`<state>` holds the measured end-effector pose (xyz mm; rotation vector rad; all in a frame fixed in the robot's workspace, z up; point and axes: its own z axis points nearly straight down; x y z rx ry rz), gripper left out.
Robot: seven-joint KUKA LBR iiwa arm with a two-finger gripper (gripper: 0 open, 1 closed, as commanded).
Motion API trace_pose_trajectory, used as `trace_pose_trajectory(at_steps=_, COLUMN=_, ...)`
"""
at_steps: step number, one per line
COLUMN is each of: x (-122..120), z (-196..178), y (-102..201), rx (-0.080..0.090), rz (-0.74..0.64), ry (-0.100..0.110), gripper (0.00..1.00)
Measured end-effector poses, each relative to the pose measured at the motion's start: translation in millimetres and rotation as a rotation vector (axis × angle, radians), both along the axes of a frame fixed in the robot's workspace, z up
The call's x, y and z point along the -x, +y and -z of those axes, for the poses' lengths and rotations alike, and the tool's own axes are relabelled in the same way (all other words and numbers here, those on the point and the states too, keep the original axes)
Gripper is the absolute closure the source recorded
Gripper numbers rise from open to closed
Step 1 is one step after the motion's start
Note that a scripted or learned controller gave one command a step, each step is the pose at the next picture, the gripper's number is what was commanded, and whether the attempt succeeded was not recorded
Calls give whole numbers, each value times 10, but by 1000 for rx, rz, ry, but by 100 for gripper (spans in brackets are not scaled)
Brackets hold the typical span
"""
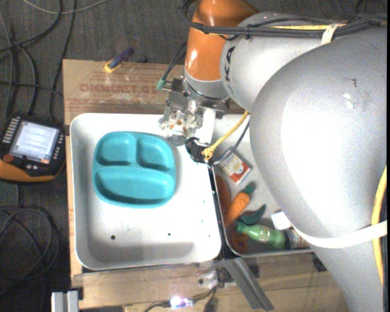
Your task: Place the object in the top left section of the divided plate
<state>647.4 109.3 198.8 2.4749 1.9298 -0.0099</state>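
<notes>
I see the gripper (179,123) hanging over the far right corner of the left bin (84,239), just beside the far right rim of the teal divided plate (135,168). Whether the jaws are open, closed, or gripping anything, I cannot tell; the wrist hardware and cables blur together there. The object itself I cannot pick out with certainty: something small and pale sits at the jaw tips, but it may be part of the tool. The plate lies near the bin's far edge, its two small sections toward the far side, the large one toward me. All three sections look bare. The right bin (229,242) holds a carrot (238,205), a green bottle (263,234) and a small packet (236,167). My judgement: anything that small is light and rigid, best pinched across its narrow width.
</notes>
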Motion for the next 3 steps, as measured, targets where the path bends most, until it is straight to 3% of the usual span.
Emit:
trace_pose_trajectory(at_steps=1, x=-206, z=-630, y=533, rx=-2, rz=-58, ry=0, gripper=100)
trace_pose_trajectory(at_steps=2, x=-195, z=426, y=759, rx=-1, rz=-137, ry=4, gripper=100)
trace_pose_trajectory(at_steps=3, x=-201, z=413, y=757, rx=0, rz=-137, ry=1, gripper=0)
